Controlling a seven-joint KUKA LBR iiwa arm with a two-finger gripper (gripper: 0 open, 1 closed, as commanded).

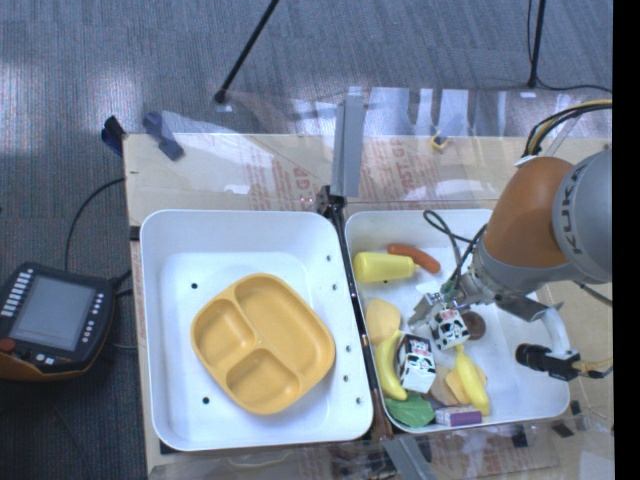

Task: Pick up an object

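Note:
The right bin (pixel 520 393) holds several toy foods. A yellow bottle (pixel 383 266) and an orange carrot (pixel 415 258) lie at its far left. Nearer are a pale yellow round piece (pixel 382 318), a banana (pixel 388 370) and a black-and-white carton (pixel 417 364). My gripper (pixel 443 318) is low in the middle of this bin, just above and right of the carton. A small black-and-white piece (pixel 451 329) sits right at its tip. A brown round object (pixel 476 325) lies beside it. The wrist hides how the tip meets these things.
The left bin (pixel 170 268) holds a yellow divided plate (pixel 262 341). At the right bin's front edge lie a second yellow piece (pixel 470 380), a green item (pixel 412 411) and a small purple box (pixel 458 418). A black cylinder (pixel 545 360) sticks out on the arm's right.

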